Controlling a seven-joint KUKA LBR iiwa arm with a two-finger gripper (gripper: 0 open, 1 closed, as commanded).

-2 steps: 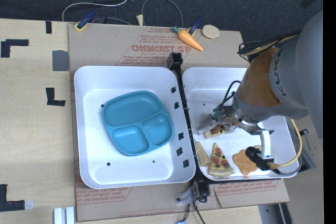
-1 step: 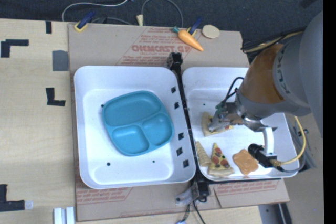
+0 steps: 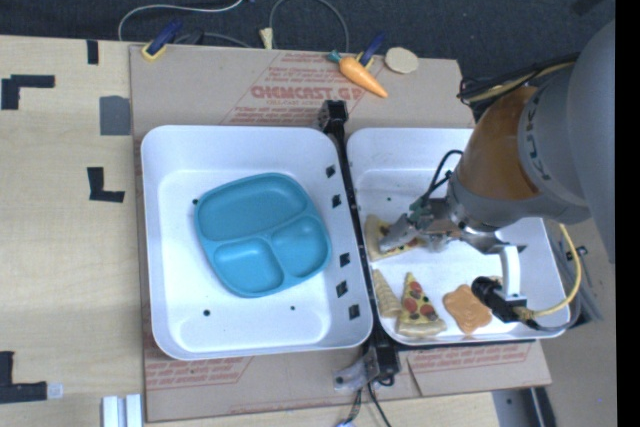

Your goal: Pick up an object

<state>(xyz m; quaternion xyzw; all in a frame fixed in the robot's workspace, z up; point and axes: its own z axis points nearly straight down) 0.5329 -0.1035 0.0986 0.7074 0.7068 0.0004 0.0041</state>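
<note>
we see our gripper (image 3: 400,235) low in the right bin (image 3: 400,150), its grip unreadable; the pizza slice (image 3: 420,305) lies toward five o'clock.

Bench (image 3: 60,245) bears cardboard (image 3: 290,85) under two bins (image 3: 160,215).

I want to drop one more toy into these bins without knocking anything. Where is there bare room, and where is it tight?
Bare floor rings the blue divided plate in the left bin, widest along its far wall. The right bin's far half, beyond the gripper, is bare too. Its near half is tight: pizza slice, ice cream cone and orange piece.
</note>
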